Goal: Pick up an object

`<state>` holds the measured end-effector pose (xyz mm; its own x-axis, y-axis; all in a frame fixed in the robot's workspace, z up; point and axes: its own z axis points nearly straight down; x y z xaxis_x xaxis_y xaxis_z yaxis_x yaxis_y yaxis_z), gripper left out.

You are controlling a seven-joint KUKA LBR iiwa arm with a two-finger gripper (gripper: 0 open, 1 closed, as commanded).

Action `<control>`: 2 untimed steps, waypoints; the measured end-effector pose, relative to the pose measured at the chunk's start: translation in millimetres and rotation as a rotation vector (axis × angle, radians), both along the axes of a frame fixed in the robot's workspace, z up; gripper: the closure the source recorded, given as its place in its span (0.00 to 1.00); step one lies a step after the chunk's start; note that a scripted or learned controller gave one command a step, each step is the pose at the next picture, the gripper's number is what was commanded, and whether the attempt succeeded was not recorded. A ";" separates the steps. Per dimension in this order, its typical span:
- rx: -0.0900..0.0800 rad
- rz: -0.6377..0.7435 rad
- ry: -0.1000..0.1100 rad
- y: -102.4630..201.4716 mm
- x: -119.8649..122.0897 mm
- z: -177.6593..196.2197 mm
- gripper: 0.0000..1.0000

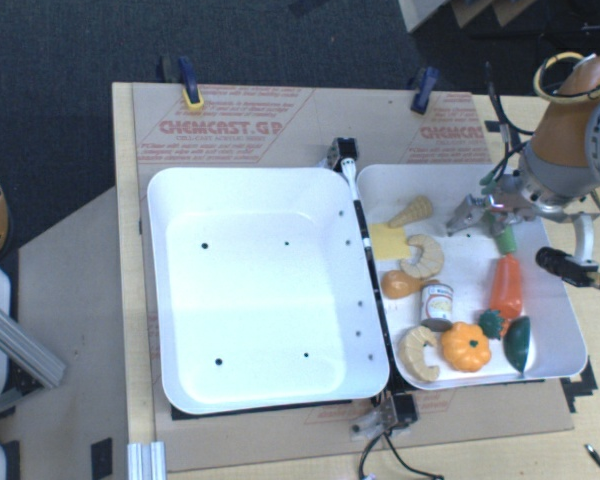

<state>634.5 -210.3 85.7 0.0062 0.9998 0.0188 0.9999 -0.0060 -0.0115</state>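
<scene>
1. Nearest the camera, the front of the right-hand shallow white plastic bin (570,353) has a small orange toy pumpkin (465,348), a dark green toy pepper (518,343) just beside it, and a pale crescent-shaped bread piece (418,353) on the pumpkin's other side. All of them lie loose on the bin floor.
2. A bit further back sits a small tin can with a red label (438,301), and the long orange toy carrot (506,286). The carrot's long axis runs roughly front to back, and its green top seems to point toward the far rim.
3. Further still: a flat yellow cheese slice (387,240), a tan curved pastry (423,258) and a ridged beige cone-ish piece (412,211).
4. At the far right corner, the grey two-finger gripper (483,211) hangs low over the bin near the carrot's green end. Whether its fingers are spread or closed I honestly cannot tell from this angle, and nothing visibly sits between them.
5. So my guess is the pick isn't done yet: everything looks like it's resting in the bin, with grab and lift still left.
</scene>
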 end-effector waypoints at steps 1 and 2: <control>-0.016 0.018 0.000 118.2 30.9 -2.9 0.00; -0.017 0.009 0.004 111.7 28.9 7.3 1.00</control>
<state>663.4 -98.6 93.0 -0.0027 1.0000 0.0021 0.9999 0.0027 -0.0156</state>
